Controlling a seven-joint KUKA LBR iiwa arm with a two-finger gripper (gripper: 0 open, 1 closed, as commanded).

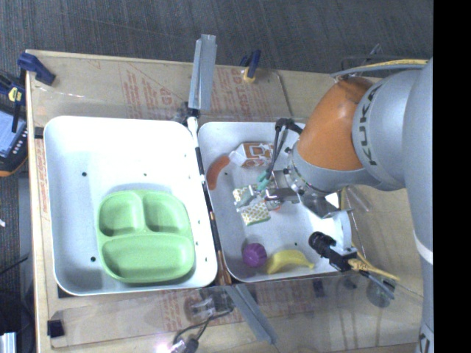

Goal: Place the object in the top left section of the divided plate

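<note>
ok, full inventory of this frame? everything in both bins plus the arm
divided plate: 1, green, three sections, left bin, lower middle
left bin: 1, white, left half of bench
right bin: 1, white, beside the left bin
sausage-like piece: 1, orange-red, right bin, upper left wall
packet: 1, white and orange, right bin, top
patterned item: 1, yellow-green and white, right bin, centre
grape bunch: 1, purple, right bin, bottom
banana: 1, yellow, right of the grape bunch
clamps: 2, blue, bench's top edge
arm: 1, grey with orange band, from right
gripper: 1, over right bin centre, state unclear
</note>
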